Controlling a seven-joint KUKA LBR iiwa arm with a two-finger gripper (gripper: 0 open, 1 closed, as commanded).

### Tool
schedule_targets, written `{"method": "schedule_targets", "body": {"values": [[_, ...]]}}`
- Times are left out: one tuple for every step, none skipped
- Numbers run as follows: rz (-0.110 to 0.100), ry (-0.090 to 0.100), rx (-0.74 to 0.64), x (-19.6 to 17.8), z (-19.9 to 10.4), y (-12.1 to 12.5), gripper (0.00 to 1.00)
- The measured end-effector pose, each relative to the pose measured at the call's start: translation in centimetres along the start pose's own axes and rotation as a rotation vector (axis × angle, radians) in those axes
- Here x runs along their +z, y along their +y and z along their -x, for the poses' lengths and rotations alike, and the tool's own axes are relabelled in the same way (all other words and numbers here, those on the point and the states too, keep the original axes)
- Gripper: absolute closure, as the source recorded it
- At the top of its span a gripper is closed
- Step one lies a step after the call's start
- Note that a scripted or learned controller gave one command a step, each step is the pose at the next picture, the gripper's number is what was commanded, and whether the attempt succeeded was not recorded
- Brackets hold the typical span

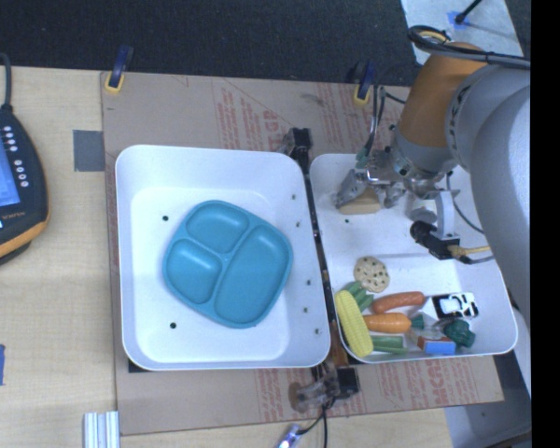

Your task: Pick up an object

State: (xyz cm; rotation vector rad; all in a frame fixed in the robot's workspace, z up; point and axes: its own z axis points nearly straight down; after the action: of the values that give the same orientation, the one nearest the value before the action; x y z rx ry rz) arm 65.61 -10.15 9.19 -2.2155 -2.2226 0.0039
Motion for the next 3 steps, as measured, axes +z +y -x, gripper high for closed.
{"method": "schedule_targets", "body": {"values": [[-0.001, 0.0, -0.001, 0.0, 0.05, 0.0, 0.0], [-0.003, 0.001, -0.001, 0.01, -0.55, -0.03, 0.0], [0.0, 0.0, 0.001, 0.0, 0.24, 0.0, 0.0]]}}
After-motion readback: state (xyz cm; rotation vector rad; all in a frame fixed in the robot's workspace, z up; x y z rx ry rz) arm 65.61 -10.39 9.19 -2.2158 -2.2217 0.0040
